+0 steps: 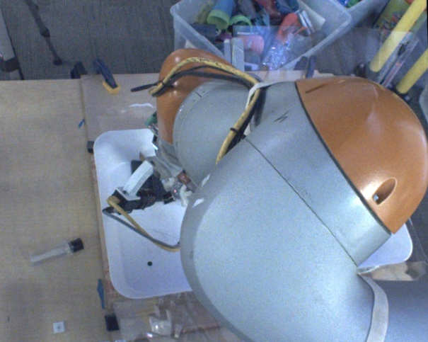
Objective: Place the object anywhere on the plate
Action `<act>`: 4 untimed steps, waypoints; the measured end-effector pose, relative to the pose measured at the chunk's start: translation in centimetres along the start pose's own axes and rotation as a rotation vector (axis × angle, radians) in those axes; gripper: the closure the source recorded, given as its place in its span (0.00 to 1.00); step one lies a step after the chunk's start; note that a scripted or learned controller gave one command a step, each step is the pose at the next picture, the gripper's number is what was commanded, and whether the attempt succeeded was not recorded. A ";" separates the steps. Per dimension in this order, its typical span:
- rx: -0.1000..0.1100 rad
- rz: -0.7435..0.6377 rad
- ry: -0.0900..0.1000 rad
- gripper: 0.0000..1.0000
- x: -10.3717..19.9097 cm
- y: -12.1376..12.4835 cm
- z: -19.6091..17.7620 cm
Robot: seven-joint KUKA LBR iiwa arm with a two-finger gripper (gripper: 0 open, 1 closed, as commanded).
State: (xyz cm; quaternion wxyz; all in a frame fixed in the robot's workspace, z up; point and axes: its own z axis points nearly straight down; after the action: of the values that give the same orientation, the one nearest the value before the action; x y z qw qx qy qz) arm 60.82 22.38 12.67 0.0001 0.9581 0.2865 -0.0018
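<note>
The grey arm with its orange bands [286, 199] covers most of the camera view and reaches in over the white bin [117, 153] on the left. My gripper [178, 192] hangs low over the middle of that bin, partly hidden under the wrist. A tiny dark speck [149, 262] lies on the bin floor near its front. The arm hides whatever lies under it, including the bin on the right, of which just a corner [401, 251] peeks out.
A clear tub of colourful toys [264, 19] stands behind the bins. A small pale tube with a black cap [56, 251] lies on the wooden bench to the left. A blue clamp [106, 76] sits at the bench's back edge, and yellow rods [402, 31] lean at the top right.
</note>
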 end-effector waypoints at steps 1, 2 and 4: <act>0.001 -0.715 0.000 1.00 1.9 3.5 1.4; -0.004 -1.258 0.002 1.00 3.9 4.5 -0.9; -0.012 -1.480 0.009 1.00 -6.2 -3.6 3.7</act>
State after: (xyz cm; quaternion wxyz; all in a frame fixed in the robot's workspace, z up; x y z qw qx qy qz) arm 53.66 21.97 8.96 0.0030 0.5143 0.8576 0.0043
